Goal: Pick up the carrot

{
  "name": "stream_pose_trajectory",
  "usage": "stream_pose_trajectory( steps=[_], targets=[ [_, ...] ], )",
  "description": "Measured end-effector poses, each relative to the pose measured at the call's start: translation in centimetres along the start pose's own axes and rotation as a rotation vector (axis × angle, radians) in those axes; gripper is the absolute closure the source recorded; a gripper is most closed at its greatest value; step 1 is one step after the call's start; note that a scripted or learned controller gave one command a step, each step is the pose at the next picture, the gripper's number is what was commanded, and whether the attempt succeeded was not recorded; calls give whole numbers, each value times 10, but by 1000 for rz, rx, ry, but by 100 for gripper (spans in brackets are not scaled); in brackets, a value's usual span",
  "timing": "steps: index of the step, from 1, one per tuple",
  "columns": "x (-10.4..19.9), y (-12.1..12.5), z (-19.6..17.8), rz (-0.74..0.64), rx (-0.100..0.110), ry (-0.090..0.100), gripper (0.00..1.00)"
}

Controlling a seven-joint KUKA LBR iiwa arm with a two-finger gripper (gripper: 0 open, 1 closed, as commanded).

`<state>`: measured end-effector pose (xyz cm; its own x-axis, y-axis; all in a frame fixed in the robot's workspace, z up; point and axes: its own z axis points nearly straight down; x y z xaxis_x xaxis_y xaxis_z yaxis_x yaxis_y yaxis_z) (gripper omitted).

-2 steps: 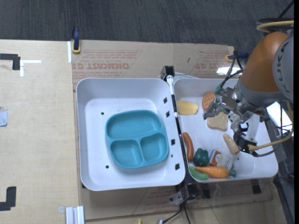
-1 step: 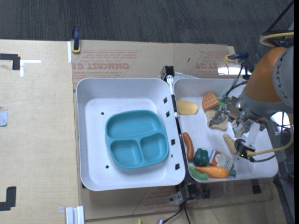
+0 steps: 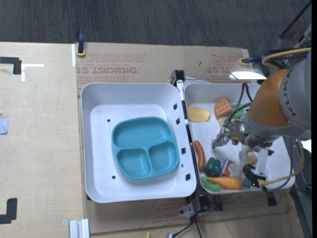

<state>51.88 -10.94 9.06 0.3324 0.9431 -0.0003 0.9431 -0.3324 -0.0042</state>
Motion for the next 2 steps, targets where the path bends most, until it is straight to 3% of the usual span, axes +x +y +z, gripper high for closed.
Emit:
stream_pose_trajectory(
  steps=[1, 2],
  targets=[
    [76, 60, -101, 264, -2, -3, 0],
    [86, 12, -100, 352, 2, -3, 0]
  ],
)
